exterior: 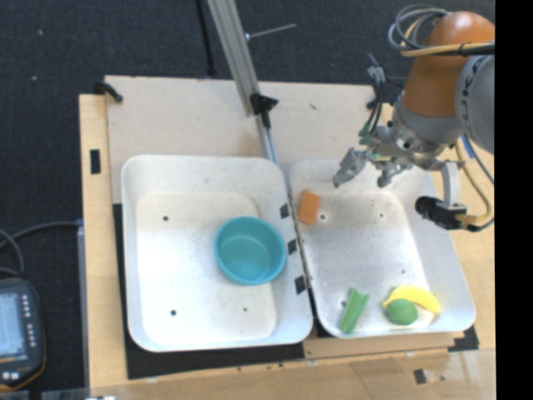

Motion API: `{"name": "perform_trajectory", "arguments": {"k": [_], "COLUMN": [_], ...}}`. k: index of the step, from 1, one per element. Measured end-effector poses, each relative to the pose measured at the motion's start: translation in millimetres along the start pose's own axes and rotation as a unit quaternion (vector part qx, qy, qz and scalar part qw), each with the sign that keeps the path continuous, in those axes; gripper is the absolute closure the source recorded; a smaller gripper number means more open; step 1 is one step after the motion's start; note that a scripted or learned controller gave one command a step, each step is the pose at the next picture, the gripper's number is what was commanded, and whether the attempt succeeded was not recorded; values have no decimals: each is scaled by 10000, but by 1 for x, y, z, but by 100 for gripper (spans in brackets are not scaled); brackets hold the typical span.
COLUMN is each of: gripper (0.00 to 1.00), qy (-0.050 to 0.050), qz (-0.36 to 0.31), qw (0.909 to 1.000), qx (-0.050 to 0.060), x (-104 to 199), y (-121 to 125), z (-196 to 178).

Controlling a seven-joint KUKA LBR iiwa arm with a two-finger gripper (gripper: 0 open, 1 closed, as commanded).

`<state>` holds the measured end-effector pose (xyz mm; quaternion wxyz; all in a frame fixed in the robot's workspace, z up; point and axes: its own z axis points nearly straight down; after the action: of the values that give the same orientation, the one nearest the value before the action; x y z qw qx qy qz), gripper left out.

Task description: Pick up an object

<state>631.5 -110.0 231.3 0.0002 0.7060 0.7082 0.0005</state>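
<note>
Fingers spread and empty, the gripper hangs over the right bin, just right of the orange block. Dropping straight down would likely miss the block, closing on nothing.

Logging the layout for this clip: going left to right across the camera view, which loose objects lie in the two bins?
Blue bowl in the left bin → orange block at the right bin's left edge → green stick → green ball, touching the yellow piece, which overlaps it and is left unplaced.
</note>
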Motion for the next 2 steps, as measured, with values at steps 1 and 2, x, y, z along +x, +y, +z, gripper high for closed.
{"name": "perform_trajectory", "arguments": {"k": [1,2], "gripper": [0,0], "qy": [1,-12], "qz": [1,18], "qw": [10000,10000], "qx": [-1,30], "x": [0,1], "y": [0,-2], "z": [0,63]}}
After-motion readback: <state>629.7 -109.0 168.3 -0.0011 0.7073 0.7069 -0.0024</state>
